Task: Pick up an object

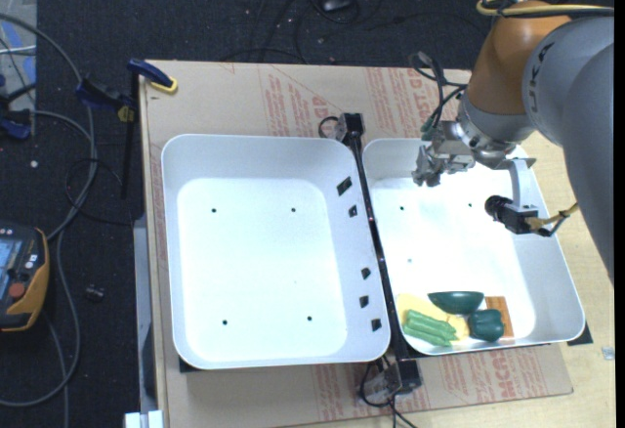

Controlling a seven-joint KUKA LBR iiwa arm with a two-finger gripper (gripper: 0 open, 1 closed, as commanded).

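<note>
My gripper [430,174] hangs over the far left part of the right bin [547,260], well above its floor. Nothing shows between its fingers. At the near edge of that bin lies a small cluster: a dark green bowl-shaped piece [456,300], a light green ridged piece [429,327], a dark green block [486,324], a pale yellow flat piece [415,305] and an orange-brown piece [497,305]. The gripper is far from that cluster, toward the back of the bin.
The left bin [186,221] stands beside the right one, with a black divider strip [368,221] between them. A black fitting [510,212] on the arm hangs over the right bin. Cables and a clamp [151,76] lie beyond the bench's far left corner.
</note>
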